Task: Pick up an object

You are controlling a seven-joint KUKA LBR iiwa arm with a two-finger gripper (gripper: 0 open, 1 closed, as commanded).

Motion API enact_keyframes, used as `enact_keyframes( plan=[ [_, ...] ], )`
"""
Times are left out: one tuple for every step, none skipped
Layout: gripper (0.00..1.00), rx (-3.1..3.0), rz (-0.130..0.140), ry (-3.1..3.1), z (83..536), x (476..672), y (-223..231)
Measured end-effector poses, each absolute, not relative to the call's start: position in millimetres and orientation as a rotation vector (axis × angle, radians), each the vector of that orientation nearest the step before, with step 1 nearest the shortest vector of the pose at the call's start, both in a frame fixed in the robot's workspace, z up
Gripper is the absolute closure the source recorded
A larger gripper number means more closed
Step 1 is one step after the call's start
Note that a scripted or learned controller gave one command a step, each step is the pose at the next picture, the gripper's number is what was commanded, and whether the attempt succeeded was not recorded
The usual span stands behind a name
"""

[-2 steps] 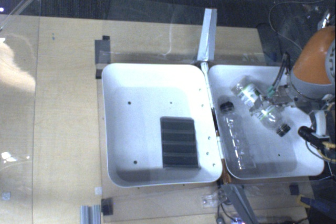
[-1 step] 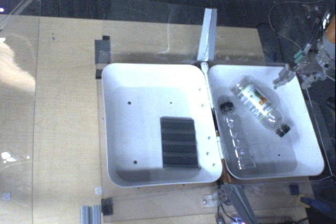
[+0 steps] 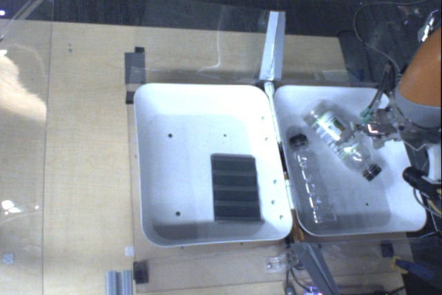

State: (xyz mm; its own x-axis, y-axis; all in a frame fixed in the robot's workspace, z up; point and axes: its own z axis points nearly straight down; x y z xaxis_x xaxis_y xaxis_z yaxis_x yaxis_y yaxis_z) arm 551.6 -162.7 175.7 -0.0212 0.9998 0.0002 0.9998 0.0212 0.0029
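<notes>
We are looking down on a pale wooden bench point(image 3: 76, 169) carrying two shallow white bins with rounded corners and smooth, matte plastic walls. The left bin point(image 3: 155, 121) is holding a single dark, rectangular ridged pad point(image 3: 235, 187), its surface grooved into flat horizontal slats, lying flat toward the bin's near right part.

The right bin point(image 3: 407, 217) is holding the clear things. A transparent plastic bottle with a black cap point(image 3: 311, 179) is lying on its side along the bin's left wall, cap toward the far end, its body almost glass-like and hard to separate from the white floor. A second clear, crinkled bottle with a greenish label point(image 3: 333, 131) is lying diagonally in the bin's far middle, its glossy surface catching light.

The arm, grey with a rounded orange band point(image 3: 423, 76), is reaching in from the right, and the gripper point(image 3: 369, 131) is hanging just beside the lower right end of the labelled bottle, over the bin. We cannot tell how it is set, nor whether it is touching the bottle; the clutter of clear plastic and metal there is too fine to read. A small black part point(image 3: 372, 172) is showing just nearer to us than that bottle.
</notes>
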Motion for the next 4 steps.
enact_keyframes(
  plan=[
    [0.0, 2.141, 0.008, 2.29, 87, 610.2, -169],
    [1.0, 2.133, 0.013, 2.292, 99, 612.3, -167],
    [1.0, 1.92, -0.025, 2.521, 86, 634.3, -181],
    [1.0, 1.757, -0.001, 2.613, 185, 667.8, -65]
  ],
)
